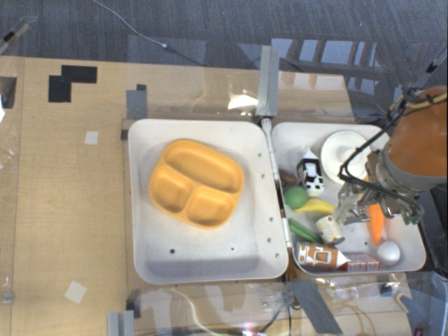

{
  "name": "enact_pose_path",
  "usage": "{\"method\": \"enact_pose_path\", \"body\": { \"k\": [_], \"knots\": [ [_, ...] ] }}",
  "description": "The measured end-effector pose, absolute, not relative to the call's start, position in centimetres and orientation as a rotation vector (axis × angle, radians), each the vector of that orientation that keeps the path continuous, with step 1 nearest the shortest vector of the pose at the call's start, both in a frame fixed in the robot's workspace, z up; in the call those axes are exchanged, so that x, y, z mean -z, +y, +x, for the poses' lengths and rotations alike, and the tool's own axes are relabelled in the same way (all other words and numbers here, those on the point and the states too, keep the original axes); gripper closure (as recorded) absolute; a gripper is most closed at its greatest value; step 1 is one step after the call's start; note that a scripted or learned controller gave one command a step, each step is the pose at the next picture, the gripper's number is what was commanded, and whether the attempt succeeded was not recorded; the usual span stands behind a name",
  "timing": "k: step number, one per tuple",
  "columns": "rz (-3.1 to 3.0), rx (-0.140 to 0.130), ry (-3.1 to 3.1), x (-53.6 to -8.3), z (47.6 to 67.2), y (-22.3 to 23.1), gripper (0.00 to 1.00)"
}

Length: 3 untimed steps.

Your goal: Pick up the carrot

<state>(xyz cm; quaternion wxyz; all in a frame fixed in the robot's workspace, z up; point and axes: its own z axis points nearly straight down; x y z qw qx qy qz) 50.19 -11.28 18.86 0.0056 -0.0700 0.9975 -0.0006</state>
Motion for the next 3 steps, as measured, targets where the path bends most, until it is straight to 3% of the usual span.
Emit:
{"method": "enact_pose_path", "body": {
  "k": [1, 2, 3],
  "knots": [
    [-0.838, 0.002, 3.018, -20.0, 52.3, -6.6, 1.00],
    [-0.787, 0.008, 3.032, -19.4, 51.7, -14.6, 1.00],
    [-1.515, 0.001, 2.747, -16.0, 51.2, -13.3, 1.00]
  ]
}}
